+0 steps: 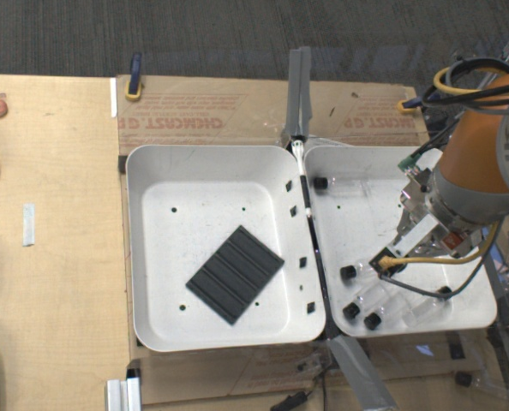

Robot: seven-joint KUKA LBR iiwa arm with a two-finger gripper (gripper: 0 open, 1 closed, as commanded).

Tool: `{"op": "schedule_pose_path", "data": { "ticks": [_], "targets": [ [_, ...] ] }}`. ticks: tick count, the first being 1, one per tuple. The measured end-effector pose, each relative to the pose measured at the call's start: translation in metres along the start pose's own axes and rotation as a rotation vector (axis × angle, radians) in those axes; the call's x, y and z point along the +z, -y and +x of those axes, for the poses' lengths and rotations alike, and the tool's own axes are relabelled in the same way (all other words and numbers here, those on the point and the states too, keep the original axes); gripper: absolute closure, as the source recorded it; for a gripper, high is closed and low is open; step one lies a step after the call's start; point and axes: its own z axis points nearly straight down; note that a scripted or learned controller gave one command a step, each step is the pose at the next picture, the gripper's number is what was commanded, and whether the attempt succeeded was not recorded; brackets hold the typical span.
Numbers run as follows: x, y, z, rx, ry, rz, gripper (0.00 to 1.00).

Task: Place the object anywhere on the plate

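A black ridged rectangular plate (236,274) lies flat and turned at an angle in the left bin (152,165). Over the right bin (357,165) the arm's orange and grey wrist leans in from the right, with the gripper (416,247) low above the bin's right-hand part. Three small black pieces lie on that bin's floor near the front: one (349,273) just left of the gripper, two more (350,310) (372,321) closer to the front wall. Another small black piece (320,182) sits near the back left corner. I see nothing held in the gripper.
The two bins meet at a central rim (310,229) with small black clips along it. Cardboard (203,114) lies behind the bins. The wooden bench (49,229) stretches away on the left, with a small pale strip (28,225) on it.
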Motion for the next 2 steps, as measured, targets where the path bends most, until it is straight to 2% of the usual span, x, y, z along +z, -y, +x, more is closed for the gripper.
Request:
{"op": "schedule_pose_path", "data": {
  "ticks": [1, 2],
  "targets": [
    [0.039, 0.043, 0.078, 0.071, 0.001, 0.0, 1.0],
    [0.066, 0.078, 0.166, -0.002, 0.001, -0.001, 1.0]
  ]
}}
